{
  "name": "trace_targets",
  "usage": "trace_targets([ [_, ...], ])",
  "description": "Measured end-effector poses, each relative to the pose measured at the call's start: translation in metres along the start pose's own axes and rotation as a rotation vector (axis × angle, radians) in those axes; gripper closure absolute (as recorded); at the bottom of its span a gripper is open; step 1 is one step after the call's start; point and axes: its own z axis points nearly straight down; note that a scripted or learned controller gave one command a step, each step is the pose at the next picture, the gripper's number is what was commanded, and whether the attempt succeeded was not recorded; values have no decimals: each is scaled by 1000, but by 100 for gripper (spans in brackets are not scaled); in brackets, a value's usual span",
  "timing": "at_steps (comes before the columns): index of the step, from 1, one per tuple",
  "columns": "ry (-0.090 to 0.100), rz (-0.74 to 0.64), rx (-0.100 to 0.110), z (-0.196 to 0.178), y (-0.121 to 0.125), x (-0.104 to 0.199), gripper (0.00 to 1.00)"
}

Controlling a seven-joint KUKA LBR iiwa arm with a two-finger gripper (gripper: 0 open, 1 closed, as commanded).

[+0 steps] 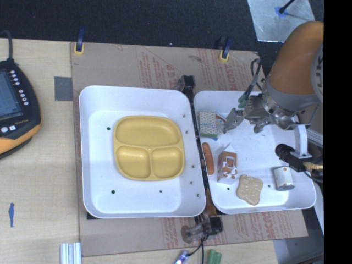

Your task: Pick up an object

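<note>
The right bin (264, 205) holds several small items: a green and white packet (208, 124) at its left wall, a brown sausage (208, 157) below it, a brown and white carton (227, 165), a tan slice of bread (249, 189) and a silver can (282, 177). My gripper (245, 123) hangs over the upper part of this bin, just right of the packet. Its fingers stand open, with only white bin floor between them. The left fingertip (229, 122) is close to the packet's right edge.
The left bin (93, 164) holds a yellow divided plate (148, 147). A black and orange pendant (14, 106) lies at the bench's far left. Black cables and a connector (294, 155) hang over the right bin's right side.
</note>
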Motion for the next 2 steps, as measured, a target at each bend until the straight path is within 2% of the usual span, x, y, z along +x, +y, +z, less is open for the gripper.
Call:
trace_targets([
  [1, -2, 0, 2, 24, -41, -22, 0],
  [2, -1, -1, 1, 123, -39, -23, 0],
])
